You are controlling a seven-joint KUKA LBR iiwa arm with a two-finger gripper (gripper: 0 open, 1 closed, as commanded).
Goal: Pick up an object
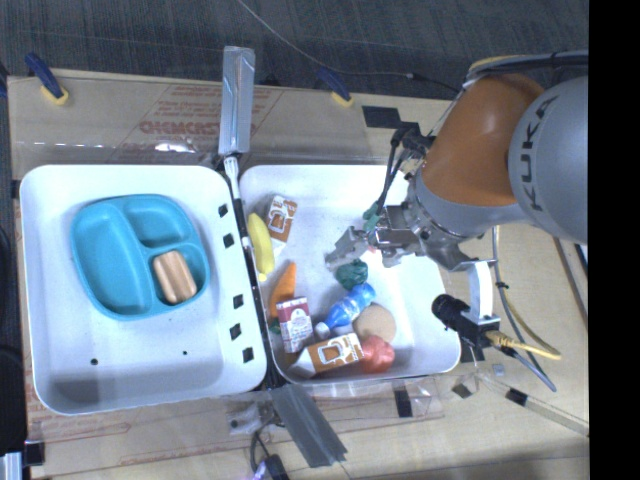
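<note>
Grey KUKA arm (500, 168) reaching from right over right bin (420, 358). Left bin (60, 368) with blue divided tray (110, 258), bread-like roll (175, 276) in its lower right compartment. Jaws (352, 248) low above small dark green object (352, 273), near or touching; apart or together, cannot tell. Green object near middle of right bin, just above blue bottle (350, 306). Probably light, rigid, slightly slick; best pinched across narrow middle.

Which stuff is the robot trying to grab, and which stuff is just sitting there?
For the job: gripper, green thing right under it, blue bottle, banana, carrot.

Just lying about: blue plate in the left bin, bread roll on it.
</note>
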